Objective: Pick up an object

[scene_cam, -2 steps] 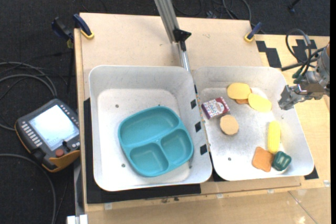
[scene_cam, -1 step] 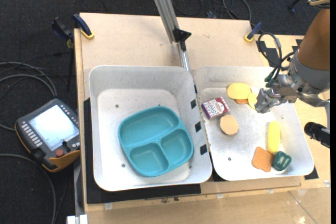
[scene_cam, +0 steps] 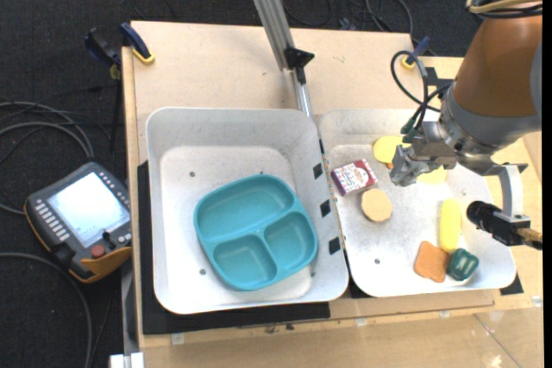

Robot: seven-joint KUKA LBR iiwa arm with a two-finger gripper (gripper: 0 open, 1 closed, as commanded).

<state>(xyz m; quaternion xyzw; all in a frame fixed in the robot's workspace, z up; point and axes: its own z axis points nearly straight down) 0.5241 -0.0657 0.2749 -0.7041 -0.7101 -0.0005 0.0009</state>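
Camera view looks down on the bench (scene_cam: pixel 216 56) with two white bins side by side. The left bin (scene_cam: pixel 172 142) carries a teal divided tray (scene_cam: pixel 254 230), lying flat near its middle. The right bin (scene_cam: pixel 354 267) holds the loose pieces that the task could take: a small maroon packet (scene_cam: pixel 352 177) near its left wall, a round tan disc (scene_cam: pixel 376 205) just beside that, a yellow piece (scene_cam: pixel 386 149) partly hidden behind the arm, a long yellow block (scene_cam: pixel 449 224), an orange wedge (scene_cam: pixel 430 261) and a dark green piece (scene_cam: pixel 463 264) touching it at the near right corner.

The pincer (scene_cam: pixel 405 171) hangs over the middle of the right bin, between the yellow piece and the tan disc, pointed down toward the bin floor. Whether it is apart or together I cannot tell, since the wrist body covers its tips from this slant, and nothing can be made out between them.

Judging by where it hovers, the disc or the packet looks the likeliest target. The pieces lie apart enough that a straight drop should meet one thing alone, though the packet's nearness to the wall could crowd the approach
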